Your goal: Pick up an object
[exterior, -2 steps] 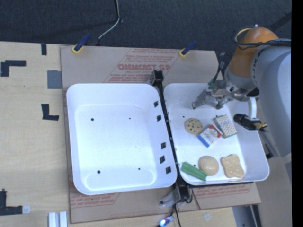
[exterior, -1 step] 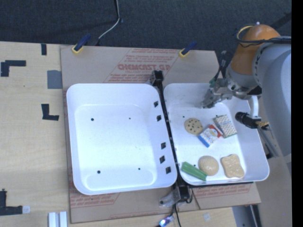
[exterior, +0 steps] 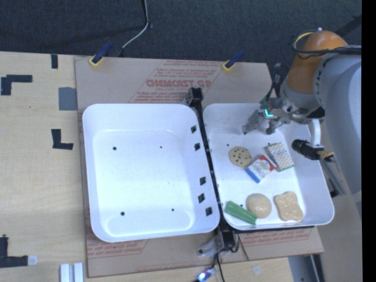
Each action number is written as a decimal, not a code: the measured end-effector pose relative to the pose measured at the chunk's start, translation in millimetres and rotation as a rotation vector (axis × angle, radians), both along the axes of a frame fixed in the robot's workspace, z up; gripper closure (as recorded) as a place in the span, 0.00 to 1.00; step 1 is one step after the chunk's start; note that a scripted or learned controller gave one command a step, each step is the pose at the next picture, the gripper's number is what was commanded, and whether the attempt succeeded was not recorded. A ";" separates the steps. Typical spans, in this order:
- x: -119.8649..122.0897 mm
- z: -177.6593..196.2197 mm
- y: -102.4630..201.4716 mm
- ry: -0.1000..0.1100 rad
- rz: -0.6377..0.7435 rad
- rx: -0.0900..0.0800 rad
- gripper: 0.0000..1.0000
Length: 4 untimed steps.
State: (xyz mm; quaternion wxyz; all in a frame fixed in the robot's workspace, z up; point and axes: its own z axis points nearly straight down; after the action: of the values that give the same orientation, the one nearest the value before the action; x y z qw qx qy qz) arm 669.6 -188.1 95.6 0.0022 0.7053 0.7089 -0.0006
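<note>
Jaws (exterior: 257, 124) low over right bin (exterior: 317, 184), arm (exterior: 329, 81) bent above

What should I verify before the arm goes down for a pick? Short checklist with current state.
1. Targets present in right bin: ok. Cookie, green block, round bun, toast piece, two small packets.
2. Claw carrying nothing: ok, nothing visible between its tips.
3. Claw over a target: not ok, it sits over bare floor above the cookie.
4. Packets separated: not ok, they touch.
5. Green block clear of wall: not ok, it lies at the bin's near-left edge.
6. Claw opening: cannot tell.
</note>
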 end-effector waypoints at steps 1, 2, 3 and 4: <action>-0.9 -10.9 -18.4 0.001 -0.004 0.003 0.00; 0.0 0.7 -18.0 -0.001 -0.001 -0.001 1.00; -0.2 0.2 -18.0 0.000 -0.001 -0.001 0.00; -0.8 -10.7 -35.5 0.002 -0.004 0.003 0.00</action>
State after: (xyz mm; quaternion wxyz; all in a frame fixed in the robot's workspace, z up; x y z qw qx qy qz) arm 668.8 -223.6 84.9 0.0006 0.7068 0.7074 -0.0001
